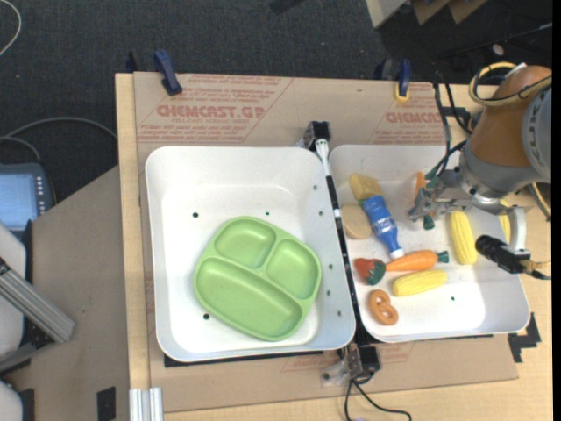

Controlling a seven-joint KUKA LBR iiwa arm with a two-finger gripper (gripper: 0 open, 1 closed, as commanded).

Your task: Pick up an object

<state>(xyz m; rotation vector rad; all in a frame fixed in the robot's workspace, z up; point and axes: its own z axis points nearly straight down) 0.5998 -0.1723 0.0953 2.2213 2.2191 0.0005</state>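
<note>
The pincer hangs low in the right bin, near its back wall; I cannot tell its state. Just beside it lie a corn cob and a blue bottle; a carrot lies nearer the front. Judged step: reaching. Next it must settle over one toy and close.

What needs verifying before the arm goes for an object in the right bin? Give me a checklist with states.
1. Hand over the right bin: ok, it sits near the bin's upper middle.
2. Hand free of any object: cannot tell, the fingertips are too small to read.
3. Targets within the bin: ok, blue bottle, carrot, and two corn cobs lie apart from the walls.
4. Nearest target isolated: not ok, the bottle touches neighbouring items.
5. Green tray out of the way: ok, it lies in the left bin.
</note>
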